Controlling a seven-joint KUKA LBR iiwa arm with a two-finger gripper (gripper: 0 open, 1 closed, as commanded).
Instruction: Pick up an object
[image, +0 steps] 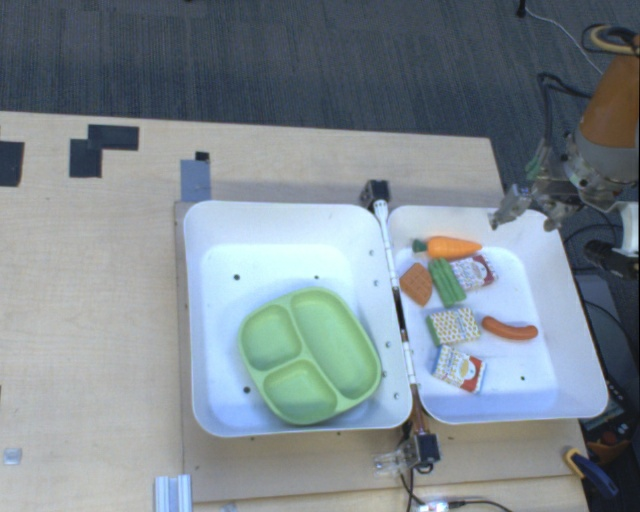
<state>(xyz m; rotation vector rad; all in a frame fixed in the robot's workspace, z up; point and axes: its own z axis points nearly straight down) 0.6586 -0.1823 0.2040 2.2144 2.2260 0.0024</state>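
Pale wood table (90, 330) carries two white bins side by side, with dark carpet beyond its far edge. Nearest in the right bin (575, 395) lies a small carton (459, 369), close to the bin's near edge. Just behind it sits a patterned block (453, 325), with a sausage (510, 329) to its right, long axis running across the bin. Farther back are a brown cookie (417, 285), a green piece (447, 281) and a red-and-white packet (473, 272), crowded together. Farthest lies the carrot (449, 246), long axis across the bin, leafy end toward the divider. The left bin (210, 290) holds a green tray (309, 355).

The end effector (527, 207) hovers over the right bin's far right corner, its fingers spread apart and pinching nothing. Every candidate lies toward the divider and the near edge from it. The carrot is nearest, so a grasp should probably close across its width.
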